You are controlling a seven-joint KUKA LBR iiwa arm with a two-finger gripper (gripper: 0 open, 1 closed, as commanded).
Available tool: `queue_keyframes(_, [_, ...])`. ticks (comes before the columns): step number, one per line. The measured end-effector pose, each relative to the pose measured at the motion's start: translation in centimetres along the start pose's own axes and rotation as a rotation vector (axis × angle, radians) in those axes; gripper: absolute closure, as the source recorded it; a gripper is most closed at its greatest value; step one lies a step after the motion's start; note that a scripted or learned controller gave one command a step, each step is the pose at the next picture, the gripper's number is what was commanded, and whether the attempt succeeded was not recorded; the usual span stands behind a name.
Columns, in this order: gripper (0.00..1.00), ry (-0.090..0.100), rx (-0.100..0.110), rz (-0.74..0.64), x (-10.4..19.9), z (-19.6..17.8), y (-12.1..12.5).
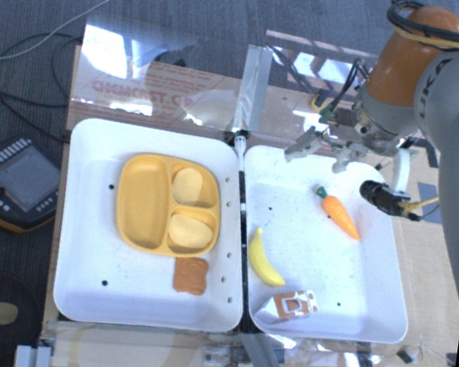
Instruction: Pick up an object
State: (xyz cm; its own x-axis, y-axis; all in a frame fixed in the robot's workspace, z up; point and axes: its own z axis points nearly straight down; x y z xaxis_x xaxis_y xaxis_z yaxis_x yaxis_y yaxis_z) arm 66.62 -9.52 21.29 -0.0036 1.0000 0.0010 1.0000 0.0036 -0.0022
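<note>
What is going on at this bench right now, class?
A grey robot arm reaches in from the right, its pincer open and hovering over the far edge of the right bin, holding nothing. Below it lie a carrot, a banana and a small carton. The left bin holds a yellow divided tray and a brown biscuit.

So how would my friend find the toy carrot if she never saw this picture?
Look in the right white bin, the one under the grey and orange arm. Near its top, just below the gripper, lies the carrot. It is orange with a green tip, while the banana lower down is yellow.
</note>
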Motion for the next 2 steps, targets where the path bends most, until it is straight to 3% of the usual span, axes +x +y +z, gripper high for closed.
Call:
queue_keyframes(1, [0.00, -0.005, 0.000, 0.025, -9.22, 11.59, -0.69])
queue_keyframes(2, [1.00, -0.007, 0.000, 0.024, -9.23, 10.67, -0.69])
